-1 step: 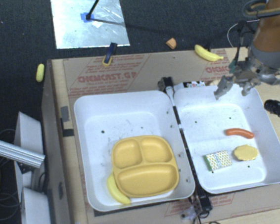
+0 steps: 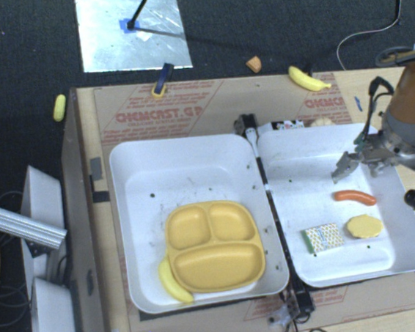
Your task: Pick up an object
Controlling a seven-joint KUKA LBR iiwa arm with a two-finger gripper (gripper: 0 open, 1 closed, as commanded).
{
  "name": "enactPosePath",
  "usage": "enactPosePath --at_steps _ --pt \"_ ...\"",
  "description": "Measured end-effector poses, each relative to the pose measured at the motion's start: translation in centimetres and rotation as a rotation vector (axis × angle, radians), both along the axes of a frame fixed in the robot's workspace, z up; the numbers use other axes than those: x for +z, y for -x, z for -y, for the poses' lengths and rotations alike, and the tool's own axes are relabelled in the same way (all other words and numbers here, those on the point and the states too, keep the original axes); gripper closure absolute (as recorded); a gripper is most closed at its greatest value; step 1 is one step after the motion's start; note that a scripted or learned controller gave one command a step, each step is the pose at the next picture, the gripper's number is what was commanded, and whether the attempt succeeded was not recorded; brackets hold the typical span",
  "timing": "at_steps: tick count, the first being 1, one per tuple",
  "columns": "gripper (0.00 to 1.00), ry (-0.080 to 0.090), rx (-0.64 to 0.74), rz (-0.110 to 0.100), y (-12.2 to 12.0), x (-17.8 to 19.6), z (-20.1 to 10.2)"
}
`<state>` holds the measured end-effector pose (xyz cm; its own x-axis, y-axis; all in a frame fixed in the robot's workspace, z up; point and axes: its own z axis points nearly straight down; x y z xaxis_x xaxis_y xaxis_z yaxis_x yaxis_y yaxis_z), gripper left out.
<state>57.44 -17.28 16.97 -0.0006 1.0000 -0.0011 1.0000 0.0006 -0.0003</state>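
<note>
Three Small Things Wait Under the Hand

Two white bins sit side by side on the counter (image 2: 185,97). The right bin (image 2: 298,189) is our landmark.

Looking down from the camera, the grey arm (image 2: 412,114) comes in over the far right corner of the right bin. Its hand (image 2: 362,161) hangs above the bin floor, near the far right side. The two fingers look spread apart, one pointing left and one pointing right, and nothing is between them.

Inside the right bin lie three small things. An orange sausage (image 2: 355,198) lies just below the hand, closest of all. A round yellow cookie (image 2: 364,226) lies a bit nearer the front edge. A little checked packet (image 2: 323,237) lies just left of the cookie.

In the bin to the left of the right bin sit a yellow plate (image 2: 214,243) with three parts and a yellow banana (image 2: 172,282) touching its edge. Another banana (image 2: 307,79) lies on the counter behind the right bin.

I think the step now is reaching, not yet grabbing. Next, the hand should likely move over the sausage, go down with a finger on each long side, and close.
</note>
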Motion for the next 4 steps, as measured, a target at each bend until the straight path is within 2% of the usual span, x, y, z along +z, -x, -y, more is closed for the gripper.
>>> enactPosePath --at_steps 1,2,3,4 --pt "0.0 0.006 0.001 0.017 2.6 -8.0 3.1" --pt "0.0 -0.001 0.0 0.002 5.8 -5.0 3.4" --pt "0.0 -0.001 0.003 0.003 0.2 -4.6 1.5" --pt "0.0 0.0 0.0 0.001 4.6 -8.5 3.4"
